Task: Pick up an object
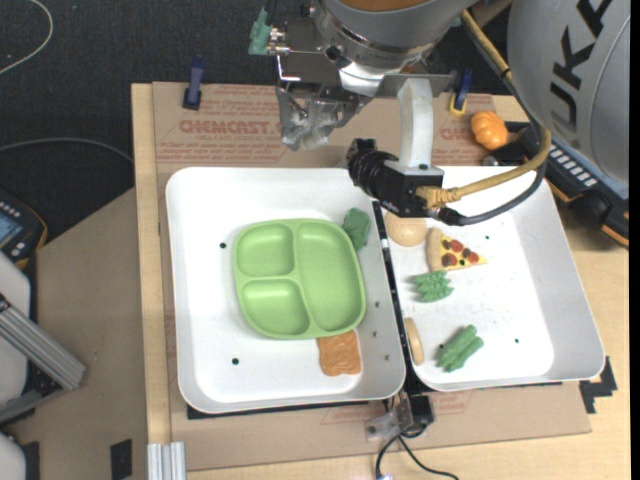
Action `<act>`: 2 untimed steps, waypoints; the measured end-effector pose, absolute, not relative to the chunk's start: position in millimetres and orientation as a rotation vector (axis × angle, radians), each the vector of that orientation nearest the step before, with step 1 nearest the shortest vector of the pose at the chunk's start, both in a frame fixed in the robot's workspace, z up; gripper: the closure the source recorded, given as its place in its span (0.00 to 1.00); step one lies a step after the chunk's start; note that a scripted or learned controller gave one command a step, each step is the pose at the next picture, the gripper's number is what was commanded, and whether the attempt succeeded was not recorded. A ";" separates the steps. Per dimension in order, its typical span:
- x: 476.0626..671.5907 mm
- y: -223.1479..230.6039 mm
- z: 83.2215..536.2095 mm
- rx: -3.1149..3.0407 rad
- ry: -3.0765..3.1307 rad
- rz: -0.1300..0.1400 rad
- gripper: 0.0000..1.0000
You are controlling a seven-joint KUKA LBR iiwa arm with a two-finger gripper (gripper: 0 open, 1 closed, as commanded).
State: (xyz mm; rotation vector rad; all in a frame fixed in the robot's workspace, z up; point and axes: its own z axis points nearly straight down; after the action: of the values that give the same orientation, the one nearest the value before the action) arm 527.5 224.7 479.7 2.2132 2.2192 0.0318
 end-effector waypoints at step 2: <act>479.5 224.6 375.7 2.219 2.222 0.008 1.00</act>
State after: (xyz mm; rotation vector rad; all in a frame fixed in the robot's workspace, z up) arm 479.5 224.6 375.7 2.2190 2.2217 0.0085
